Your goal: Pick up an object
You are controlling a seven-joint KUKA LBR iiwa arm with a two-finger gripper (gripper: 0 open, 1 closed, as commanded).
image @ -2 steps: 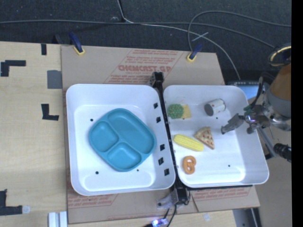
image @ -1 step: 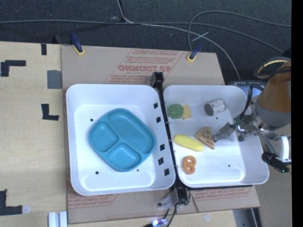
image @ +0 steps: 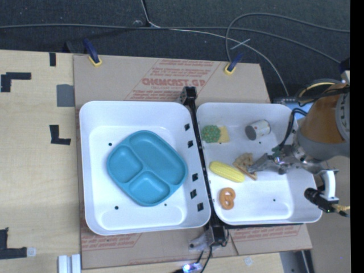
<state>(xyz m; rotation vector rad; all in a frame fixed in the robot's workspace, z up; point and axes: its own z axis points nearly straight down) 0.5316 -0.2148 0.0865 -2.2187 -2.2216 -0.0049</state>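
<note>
As the arm reaches in from the right, its tool [image: 263,162] lies low in the right bin [image: 284,206], just beside a small brown piece [image: 245,164]; whether it is spread or pressed together I cannot tell; a yellow corn cob [image: 227,171] lies near, probably light, stiff and rather smooth; best taken across its middle.

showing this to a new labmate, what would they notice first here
The big blue three-compartment plastic tray lying in the left white bin stands out most. In the right white bin, small items lie scattered: a yellow toy corn cob, an orange pretzel and a grey cup, with the grey arm's claw among them.
</note>
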